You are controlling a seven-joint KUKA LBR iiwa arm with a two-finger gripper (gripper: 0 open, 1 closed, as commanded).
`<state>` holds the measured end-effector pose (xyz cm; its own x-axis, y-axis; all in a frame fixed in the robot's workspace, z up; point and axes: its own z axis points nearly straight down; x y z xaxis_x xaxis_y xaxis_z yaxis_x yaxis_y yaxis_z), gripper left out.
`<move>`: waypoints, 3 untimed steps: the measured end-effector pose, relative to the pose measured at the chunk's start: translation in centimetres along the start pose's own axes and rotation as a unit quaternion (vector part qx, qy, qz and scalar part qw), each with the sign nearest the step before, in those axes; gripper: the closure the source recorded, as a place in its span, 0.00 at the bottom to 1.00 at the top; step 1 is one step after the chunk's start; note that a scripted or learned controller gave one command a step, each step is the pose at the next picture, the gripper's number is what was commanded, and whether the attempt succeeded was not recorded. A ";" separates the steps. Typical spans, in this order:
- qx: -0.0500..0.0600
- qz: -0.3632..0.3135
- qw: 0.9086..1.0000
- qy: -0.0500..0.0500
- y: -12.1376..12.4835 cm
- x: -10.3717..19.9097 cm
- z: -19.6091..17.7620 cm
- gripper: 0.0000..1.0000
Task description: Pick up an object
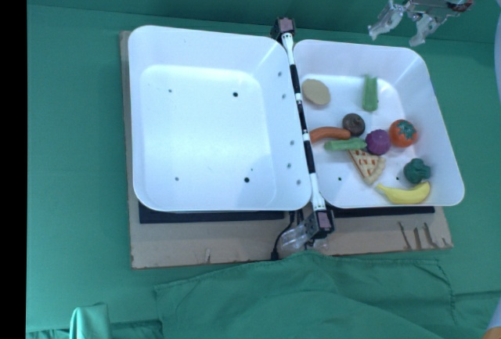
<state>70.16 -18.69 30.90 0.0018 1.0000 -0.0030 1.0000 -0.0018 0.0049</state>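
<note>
The gripper (pixel 399 26) hangs at the upper right, above the far rim of the right bin (pixel 438 106), with its two fingers spread wide and nothing between them. The arm's wrist runs off the top right corner.

Below it, the right bin holds nine toy foods, one of each. Nearest the gripper is a green bean pod (pixel 369 93), lying upright near the far wall. To its left sits a tan potato (pixel 316 91), close to the divider. Further down come a brown chocolate donut (pixel 354 124), an orange carrot (pixel 329 134) and a green cucumber (pixel 345 145), the three grouped closely. Just right of them lies a purple plum (pixel 378 142), and beside that a red tomato (pixel 403 132) with a green top. A pizza slice (pixel 367 165) lies below the plum. Near the front right corner are a dark green broccoli (pixel 416 170) and a yellow banana (pixel 405 193) along the front wall.

The left bin (pixel 149 110) sits beside it, the two resting on a cardboard sheet (pixel 203 251) over green cloth (pixel 70 134).
</note>
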 end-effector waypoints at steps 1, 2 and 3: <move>0.001 0.001 1.000 -0.001 0.1 -0.1 -0.9 1.00; -0.005 -0.003 1.000 0.000 0.1 7.3 -13.4 1.00; 0.006 0.004 1.000 0.000 -0.2 0.5 -9.6 1.00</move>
<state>69.96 -18.13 40.45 0.0104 0.9999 -0.0033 0.9999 -0.0104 -0.0066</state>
